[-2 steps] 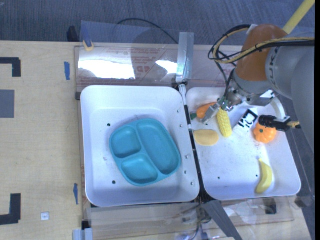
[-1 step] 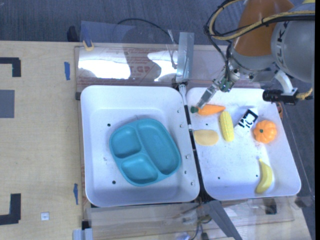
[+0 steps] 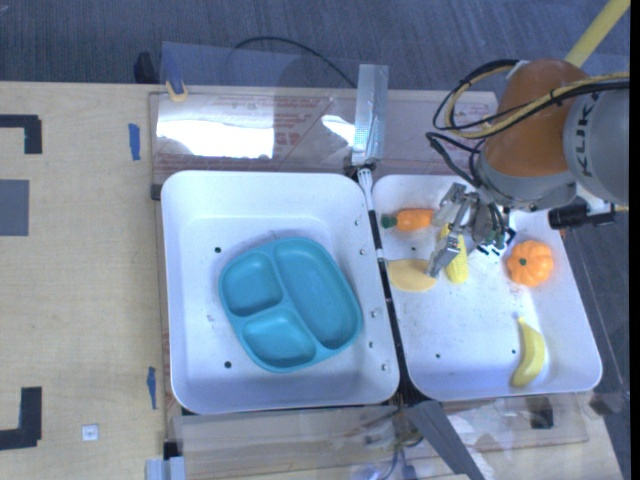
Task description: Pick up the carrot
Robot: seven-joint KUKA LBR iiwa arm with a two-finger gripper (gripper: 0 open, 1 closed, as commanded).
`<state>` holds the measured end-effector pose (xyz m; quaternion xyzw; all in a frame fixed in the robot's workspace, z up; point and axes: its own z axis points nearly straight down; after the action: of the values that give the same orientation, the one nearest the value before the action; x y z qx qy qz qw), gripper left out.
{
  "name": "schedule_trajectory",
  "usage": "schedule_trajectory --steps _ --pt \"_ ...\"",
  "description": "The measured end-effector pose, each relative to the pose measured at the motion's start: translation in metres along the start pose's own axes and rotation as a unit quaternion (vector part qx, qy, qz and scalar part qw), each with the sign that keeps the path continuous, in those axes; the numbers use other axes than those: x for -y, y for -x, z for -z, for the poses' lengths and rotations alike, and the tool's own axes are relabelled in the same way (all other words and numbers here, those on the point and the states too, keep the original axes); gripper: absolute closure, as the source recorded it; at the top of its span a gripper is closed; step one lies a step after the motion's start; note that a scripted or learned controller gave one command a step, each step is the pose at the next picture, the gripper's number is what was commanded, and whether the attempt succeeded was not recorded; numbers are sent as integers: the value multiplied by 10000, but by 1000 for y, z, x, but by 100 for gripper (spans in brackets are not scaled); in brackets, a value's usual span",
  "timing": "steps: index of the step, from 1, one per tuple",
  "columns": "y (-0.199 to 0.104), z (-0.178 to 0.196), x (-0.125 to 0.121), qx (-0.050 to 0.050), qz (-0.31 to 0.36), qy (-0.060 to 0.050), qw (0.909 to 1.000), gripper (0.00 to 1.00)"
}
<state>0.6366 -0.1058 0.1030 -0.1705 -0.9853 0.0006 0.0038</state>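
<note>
carrot [image 3: 413, 220], a stubby smooth orange thing, lies in the right bin [image 3: 575, 368]. end effector [image 3: 452, 250] angles down just beside it, fingers apart, nothing between them.

The robot's hand [image 3: 452, 236] is hovering over the right bin [image 3: 480, 368], near its far-left corner, just beside the carrot [image 3: 413, 220]; a blue divided plate [image 3: 289, 302] is sitting in the left bin [image 3: 190, 218].
</note>
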Motion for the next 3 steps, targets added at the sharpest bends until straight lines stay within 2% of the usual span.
schedule_trajectory --steps 1,2,3 --pt "26 -9 7 54 1680 -36 9858 0" --pt "29 -8 1 54 1759 -82 9844 0" --pt "25 85 -27 102 3213 9 9469 0"
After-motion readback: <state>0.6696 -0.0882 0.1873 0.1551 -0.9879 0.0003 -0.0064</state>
